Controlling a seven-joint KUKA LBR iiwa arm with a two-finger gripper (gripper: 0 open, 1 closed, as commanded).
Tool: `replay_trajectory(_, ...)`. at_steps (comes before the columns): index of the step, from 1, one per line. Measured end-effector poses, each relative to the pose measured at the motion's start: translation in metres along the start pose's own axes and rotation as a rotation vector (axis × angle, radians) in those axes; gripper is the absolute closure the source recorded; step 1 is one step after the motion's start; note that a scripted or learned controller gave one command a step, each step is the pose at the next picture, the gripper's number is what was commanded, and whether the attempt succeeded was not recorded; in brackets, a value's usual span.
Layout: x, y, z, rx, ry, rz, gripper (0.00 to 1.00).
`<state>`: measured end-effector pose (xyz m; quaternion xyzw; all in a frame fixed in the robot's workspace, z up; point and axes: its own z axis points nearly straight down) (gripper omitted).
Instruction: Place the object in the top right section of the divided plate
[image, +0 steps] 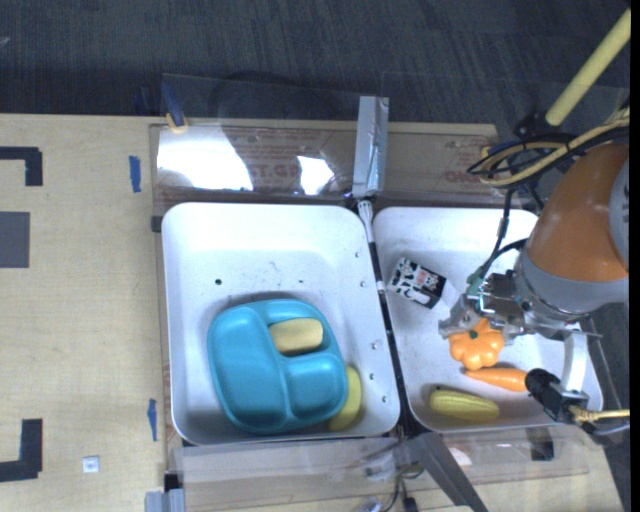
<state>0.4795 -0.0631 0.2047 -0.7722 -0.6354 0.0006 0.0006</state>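
A blue divided plate (270, 375) lies in the left bin (200, 250). A pale yellow piece (298, 335) rests in its top right section. Another yellow object (350, 398) is wedged between the plate's right edge and the bin wall. In the right bin (440, 240), my gripper (478, 314) hangs directly over a small orange pumpkin-like toy (476, 347), touching or just above its top. Whether the toy is held is hidden by the wrist.
The right bin also holds an orange carrot (500, 379), a yellow-green corn-like piece (463, 403) near the front wall, and a black-and-white item (417, 281) towards the back. The bins' shared wall (385, 330) runs between them. Cables (520, 150) trail at the back right.
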Motion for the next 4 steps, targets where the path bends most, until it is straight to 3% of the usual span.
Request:
replay_trajectory(1,0.104,-0.022,0.022,0.004,0.001,-0.196,1.0)
replay_trajectory(2,0.136,-0.022,0.038,-0.018,-0.024,-0.12,1.0)
replay_trajectory(3,0.141,-0.015,0.045,-0.052,-0.022,0.036,1.0)
replay_trajectory(4,0.151,-0.018,0.046,-0.047,-0.01,0.02,0.0)
